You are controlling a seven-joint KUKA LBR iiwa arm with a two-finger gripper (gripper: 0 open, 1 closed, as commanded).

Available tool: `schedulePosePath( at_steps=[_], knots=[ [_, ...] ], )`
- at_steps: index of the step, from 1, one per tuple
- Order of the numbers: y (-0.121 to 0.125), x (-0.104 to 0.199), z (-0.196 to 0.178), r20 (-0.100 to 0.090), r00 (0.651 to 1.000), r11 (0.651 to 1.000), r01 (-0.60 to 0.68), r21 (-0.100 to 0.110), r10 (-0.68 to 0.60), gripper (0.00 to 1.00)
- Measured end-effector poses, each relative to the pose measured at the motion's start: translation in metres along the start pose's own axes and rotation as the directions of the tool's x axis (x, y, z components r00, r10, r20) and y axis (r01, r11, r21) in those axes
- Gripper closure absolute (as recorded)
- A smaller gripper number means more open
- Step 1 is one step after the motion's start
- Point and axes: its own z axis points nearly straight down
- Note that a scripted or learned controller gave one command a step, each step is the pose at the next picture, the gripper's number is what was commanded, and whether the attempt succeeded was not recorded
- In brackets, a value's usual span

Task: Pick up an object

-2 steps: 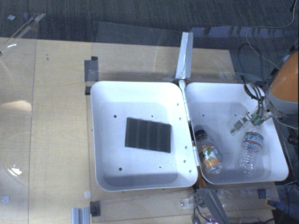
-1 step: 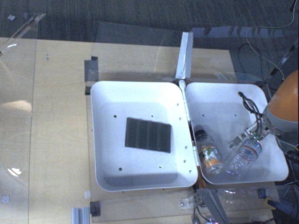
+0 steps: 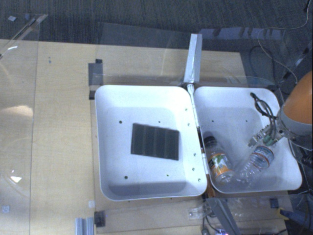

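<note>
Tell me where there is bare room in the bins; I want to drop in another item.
Left white bin: bare floor all around the dark ribbed rectangular mat. Right white bin: free in the far-left part; crowded near the front, with two clear plastic bottles and the claw.

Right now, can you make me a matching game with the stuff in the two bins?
Things:
1. dark mat
2. bottle with orange label
3. clear bottle
4. gripper

Places:
A. right bin, against its left wall
B. flat in the left bin
C. over the right bin, just above a bottle's end
D. right bin, lying at a slant, near the right side

Pairs: 1-B, 2-A, 3-D, 4-C
</note>
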Motion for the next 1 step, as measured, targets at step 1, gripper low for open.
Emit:
schedulePosePath(
  at_steps=[1],
  knots=[
    [0.0000,0.0000,-0.0001,0.000,1.000,1.000,0.000,0.000,0.000,0.00]
  ],
)
